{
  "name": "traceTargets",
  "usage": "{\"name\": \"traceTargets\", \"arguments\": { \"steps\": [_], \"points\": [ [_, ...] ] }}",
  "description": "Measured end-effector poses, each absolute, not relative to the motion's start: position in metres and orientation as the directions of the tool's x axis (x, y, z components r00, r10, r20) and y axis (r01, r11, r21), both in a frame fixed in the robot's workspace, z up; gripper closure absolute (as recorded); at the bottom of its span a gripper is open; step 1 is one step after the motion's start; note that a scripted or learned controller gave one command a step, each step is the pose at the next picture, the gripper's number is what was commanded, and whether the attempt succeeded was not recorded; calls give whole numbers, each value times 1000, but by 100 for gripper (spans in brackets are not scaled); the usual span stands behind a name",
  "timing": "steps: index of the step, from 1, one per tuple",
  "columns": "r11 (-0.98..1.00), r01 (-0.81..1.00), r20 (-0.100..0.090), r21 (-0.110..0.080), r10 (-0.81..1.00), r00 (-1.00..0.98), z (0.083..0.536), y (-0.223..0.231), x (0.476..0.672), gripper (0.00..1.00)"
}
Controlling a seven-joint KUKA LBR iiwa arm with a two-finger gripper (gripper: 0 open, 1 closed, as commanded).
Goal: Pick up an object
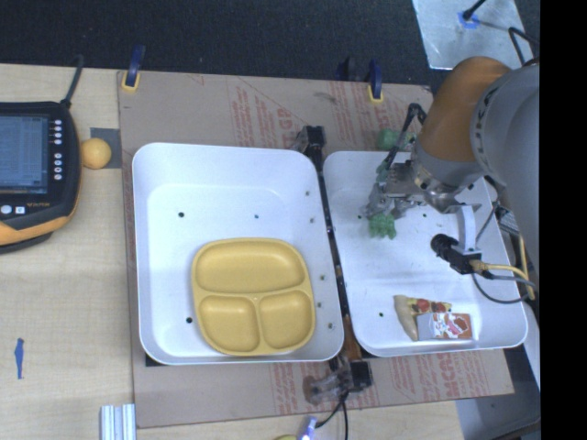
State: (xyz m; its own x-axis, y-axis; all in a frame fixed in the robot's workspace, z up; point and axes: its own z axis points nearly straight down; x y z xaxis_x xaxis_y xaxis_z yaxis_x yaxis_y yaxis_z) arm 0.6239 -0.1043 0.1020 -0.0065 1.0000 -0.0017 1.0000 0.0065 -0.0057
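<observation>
While my gripper (383, 211) hangs low in the right bin (367, 324), I cannot tell its state; the small green object (382, 227) lies just beneath, probably light, soft and lumpy, so I'd pinch across its middle

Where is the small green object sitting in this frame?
The green object lies in the right bin, in its upper-left part, just below the gripper and well above the pizza slice toy near the front edge.

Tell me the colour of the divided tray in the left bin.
The divided tray is pale yellow, seen in the camera view.
</observation>
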Motion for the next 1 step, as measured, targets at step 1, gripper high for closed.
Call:
{"name": "traceTargets", "arguments": {
  "steps": [1],
  "points": [
    [4,1000,1,-2,1000,-4,192,-42,599,100]
  ]
}}
